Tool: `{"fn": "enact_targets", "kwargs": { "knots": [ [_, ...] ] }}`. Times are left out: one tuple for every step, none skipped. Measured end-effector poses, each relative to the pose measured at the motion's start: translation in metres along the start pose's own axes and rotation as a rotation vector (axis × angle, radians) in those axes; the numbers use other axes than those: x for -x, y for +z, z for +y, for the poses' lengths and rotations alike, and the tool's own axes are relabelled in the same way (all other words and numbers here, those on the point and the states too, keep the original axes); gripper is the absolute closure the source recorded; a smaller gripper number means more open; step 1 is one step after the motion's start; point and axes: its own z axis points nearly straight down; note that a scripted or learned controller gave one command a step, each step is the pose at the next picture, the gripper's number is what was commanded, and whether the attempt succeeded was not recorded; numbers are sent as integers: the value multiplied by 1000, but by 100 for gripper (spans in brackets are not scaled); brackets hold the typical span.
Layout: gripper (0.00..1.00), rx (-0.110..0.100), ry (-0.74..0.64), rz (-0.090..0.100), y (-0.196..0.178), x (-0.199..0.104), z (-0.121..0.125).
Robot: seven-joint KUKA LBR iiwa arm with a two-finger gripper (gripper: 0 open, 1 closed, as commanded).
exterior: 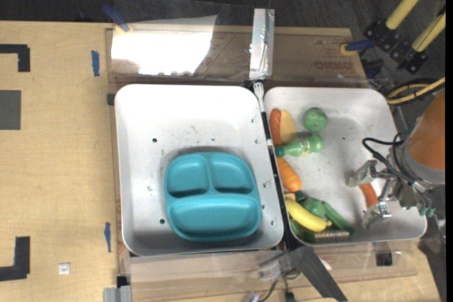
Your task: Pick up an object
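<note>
End effector (pixel 374 196) low in right bin (pixel 333 106), fingers closed round small orange-red object (pixel 369 193) nr bin's right wall. Banana (pixel 306 216), carrot (pixel 286 173), green toys along divider; teal tray (pixel 211 194) in left bin (pixel 134 152).

Both bins, left bin (pixel 134 152) and right bin (pixel 340 109), look like smooth white plastic, faintly scuffed and speckled. Teal tray (pixel 211 196): moulded plastic, satin sheen; the toy banana (pixel 306 216) and green ball (pixel 315 118) are glossy plastic. Bench top (pixel 49 173) is matt, wood-like board; gripper (pixel 375 194) fingers look bare metal.
</note>
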Motion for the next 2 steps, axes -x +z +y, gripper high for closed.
{"fn": "enact_targets", "kwargs": {
  "knots": [
    [0, 2, 59, 2, 0, -1, 1],
    [0, 1, 52, 2, 0, -1, 2]
  ]
}}
